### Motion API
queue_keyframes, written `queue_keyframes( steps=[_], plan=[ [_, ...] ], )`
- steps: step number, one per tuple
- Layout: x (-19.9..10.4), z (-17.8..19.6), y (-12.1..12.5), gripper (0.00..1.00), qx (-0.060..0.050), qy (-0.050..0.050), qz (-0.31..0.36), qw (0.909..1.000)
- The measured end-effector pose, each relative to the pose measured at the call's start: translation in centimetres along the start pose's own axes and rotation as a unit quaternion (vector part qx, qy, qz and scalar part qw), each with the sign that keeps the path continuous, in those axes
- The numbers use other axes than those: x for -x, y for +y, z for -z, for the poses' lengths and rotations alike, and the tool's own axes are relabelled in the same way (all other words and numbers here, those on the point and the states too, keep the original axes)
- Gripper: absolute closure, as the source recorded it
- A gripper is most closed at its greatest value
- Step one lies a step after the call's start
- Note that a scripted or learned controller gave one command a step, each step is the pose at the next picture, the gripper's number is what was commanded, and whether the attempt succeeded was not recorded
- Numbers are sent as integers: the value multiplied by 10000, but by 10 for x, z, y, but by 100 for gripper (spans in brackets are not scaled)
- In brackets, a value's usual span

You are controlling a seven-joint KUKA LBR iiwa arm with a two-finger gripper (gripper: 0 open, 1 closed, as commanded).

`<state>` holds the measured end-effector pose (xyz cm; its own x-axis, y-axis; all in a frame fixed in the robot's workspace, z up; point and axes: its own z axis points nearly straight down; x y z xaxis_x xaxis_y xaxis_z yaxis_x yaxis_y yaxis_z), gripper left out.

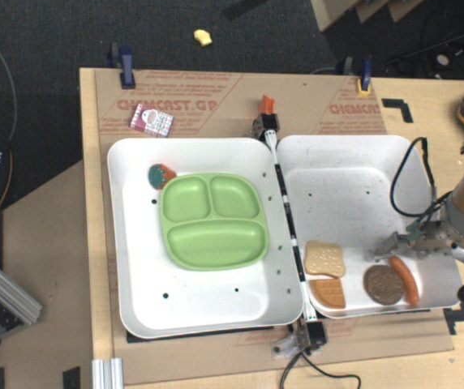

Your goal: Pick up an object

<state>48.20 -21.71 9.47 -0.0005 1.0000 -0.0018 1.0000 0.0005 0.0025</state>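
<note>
Claw (390,245) sits low in the right bin (337,156), just above the sausage (406,279) & brown patty (384,284); can't tell its state. Cracker (324,259) & orange biscuit (328,292) lie just left. Green divided plate (212,220) in left bin (135,241).

Glossy green plastic tray (213,221) in smooth white bin (135,241)

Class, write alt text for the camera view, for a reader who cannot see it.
A grey robot arm reaches from the right, its gripper just above a hot dog and a brown patty in the right white bin, near two toast slices. The left white bin holds a green divided plate and a small round toy.
</note>
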Motion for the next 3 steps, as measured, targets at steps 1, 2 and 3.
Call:
queue_keyframes(
  steps=[1,2,3],
  plan=[
    [3,-10,-2,0,-21,47,17,10000],
    [3,-10,-2,0,-16,47,15,10000],
    [-4,-10,-3,0,-15,17,6,10000]
  ],
)
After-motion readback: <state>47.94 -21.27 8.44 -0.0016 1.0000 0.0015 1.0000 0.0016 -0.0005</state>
